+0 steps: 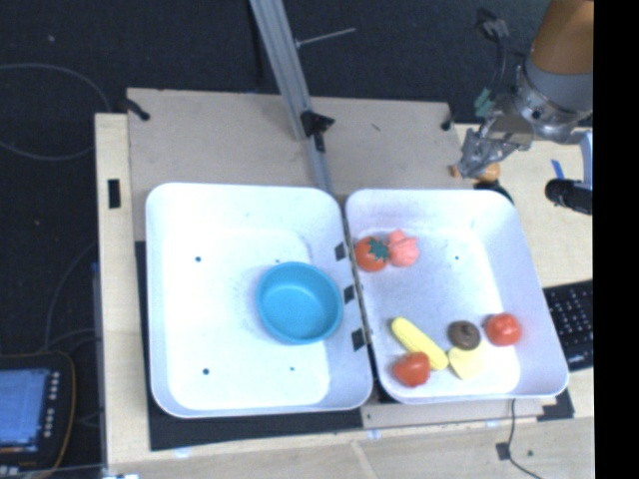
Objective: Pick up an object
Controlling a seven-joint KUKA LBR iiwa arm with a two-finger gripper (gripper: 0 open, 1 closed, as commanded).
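Gripper is hanging at the end of the grey arm, just past the back edge of the right bin. It is looking too dark and small to say if it is apart or together, so I cannot tell. A little orange thing is peeking out right under it, on the bench and not in the bin. I cannot tell if the gripper is touching it.

To do this step well, I am thinking the gripper should be going straight down over one toy, with room on both sides, and closing only when the toy is in the middle (toys squeezed at the edge may be slipping away).

The right bin is holding the toys to pick:
- a red tomato with a green top, touching a pink toy
- a yellow banana, with a red toy just beside its end
- a brown round toy, resting by a yellow piece
- a red ball, near the brown one

The left bin is holding a blue bowl, close to the wall between the bins.
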